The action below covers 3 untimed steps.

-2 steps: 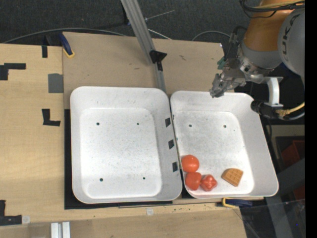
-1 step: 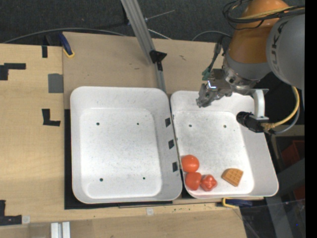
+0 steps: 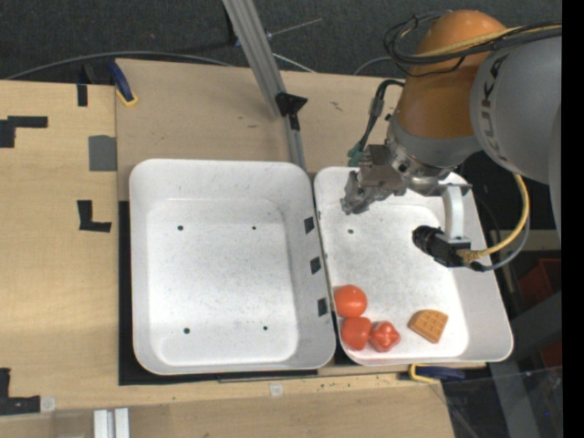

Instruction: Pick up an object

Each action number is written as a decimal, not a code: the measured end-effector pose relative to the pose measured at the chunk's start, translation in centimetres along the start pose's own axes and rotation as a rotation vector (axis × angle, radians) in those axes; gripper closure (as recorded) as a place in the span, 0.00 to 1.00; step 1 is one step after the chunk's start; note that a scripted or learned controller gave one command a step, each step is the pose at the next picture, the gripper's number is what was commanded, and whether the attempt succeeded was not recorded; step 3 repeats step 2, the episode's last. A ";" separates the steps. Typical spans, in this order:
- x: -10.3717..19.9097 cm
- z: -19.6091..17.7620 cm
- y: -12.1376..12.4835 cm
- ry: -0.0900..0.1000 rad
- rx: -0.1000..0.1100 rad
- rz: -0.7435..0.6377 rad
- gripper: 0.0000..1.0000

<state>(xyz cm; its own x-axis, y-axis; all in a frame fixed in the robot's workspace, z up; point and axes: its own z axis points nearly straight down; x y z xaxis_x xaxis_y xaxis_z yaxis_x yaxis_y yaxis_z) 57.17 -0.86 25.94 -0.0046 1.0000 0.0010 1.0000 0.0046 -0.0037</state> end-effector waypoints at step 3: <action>9.5 2.3 -3.8 0.000 0.001 -0.002 1.00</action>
